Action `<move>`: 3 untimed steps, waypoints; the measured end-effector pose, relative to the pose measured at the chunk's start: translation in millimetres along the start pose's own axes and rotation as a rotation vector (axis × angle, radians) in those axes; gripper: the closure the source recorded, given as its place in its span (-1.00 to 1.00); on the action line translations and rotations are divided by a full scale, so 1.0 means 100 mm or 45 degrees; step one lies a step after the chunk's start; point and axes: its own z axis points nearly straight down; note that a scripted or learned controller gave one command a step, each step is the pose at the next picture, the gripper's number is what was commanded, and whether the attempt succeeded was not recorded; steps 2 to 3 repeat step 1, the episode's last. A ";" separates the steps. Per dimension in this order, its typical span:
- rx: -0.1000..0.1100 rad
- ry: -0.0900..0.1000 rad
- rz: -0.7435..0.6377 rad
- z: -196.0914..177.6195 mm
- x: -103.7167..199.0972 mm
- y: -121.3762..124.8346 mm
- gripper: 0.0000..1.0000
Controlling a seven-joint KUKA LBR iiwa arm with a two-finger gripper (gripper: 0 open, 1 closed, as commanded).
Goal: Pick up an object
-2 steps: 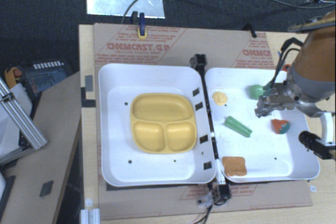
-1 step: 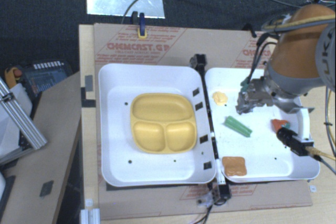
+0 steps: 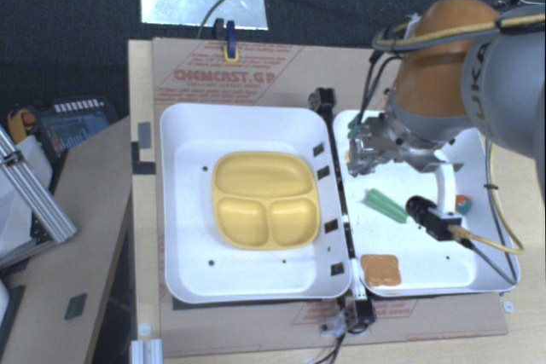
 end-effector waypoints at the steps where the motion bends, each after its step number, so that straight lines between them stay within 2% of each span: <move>1: -0.001 0.001 0.000 -0.05 0.53 0.16 1.00; 3: -0.001 0.001 0.000 -0.05 0.53 0.16 1.00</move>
